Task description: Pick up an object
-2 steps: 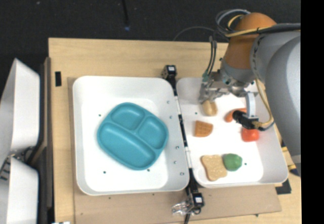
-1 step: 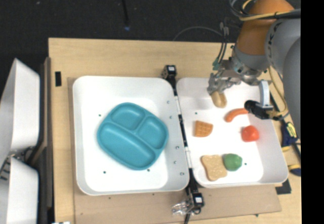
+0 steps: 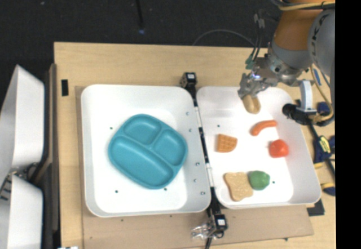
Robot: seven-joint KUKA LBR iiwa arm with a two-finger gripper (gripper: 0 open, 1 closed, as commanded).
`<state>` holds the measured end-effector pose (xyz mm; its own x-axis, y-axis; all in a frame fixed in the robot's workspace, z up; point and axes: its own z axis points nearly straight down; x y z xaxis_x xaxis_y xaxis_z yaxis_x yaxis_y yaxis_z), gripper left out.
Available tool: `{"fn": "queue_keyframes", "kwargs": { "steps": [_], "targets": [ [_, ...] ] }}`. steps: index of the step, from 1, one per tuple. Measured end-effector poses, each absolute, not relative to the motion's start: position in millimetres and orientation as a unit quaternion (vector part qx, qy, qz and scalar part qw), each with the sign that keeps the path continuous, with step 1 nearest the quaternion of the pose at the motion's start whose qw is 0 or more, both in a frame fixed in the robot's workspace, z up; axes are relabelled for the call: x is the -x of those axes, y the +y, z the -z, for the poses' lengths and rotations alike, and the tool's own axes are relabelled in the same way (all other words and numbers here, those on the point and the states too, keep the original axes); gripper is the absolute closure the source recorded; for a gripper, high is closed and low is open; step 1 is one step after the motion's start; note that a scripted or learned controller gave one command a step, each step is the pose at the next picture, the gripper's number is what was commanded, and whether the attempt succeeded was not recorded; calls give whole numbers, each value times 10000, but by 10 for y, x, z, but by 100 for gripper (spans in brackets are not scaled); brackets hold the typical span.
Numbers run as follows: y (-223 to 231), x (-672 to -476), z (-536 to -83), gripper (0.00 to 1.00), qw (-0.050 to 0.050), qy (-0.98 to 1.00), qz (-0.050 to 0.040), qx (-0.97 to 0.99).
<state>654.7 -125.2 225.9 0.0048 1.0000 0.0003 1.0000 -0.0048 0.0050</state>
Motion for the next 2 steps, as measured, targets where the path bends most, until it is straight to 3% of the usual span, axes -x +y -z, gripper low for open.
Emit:
{"fn": "queue_keyframes", "kwargs": {
  "steps": [1, 2],
  "targets": [
    [-1235, -6597, -2709, 100, 25, 7080, -24, -7062],
    [-773, -6414, -2759, 100, -5, 7092, -5, -7050]
  ]
}}
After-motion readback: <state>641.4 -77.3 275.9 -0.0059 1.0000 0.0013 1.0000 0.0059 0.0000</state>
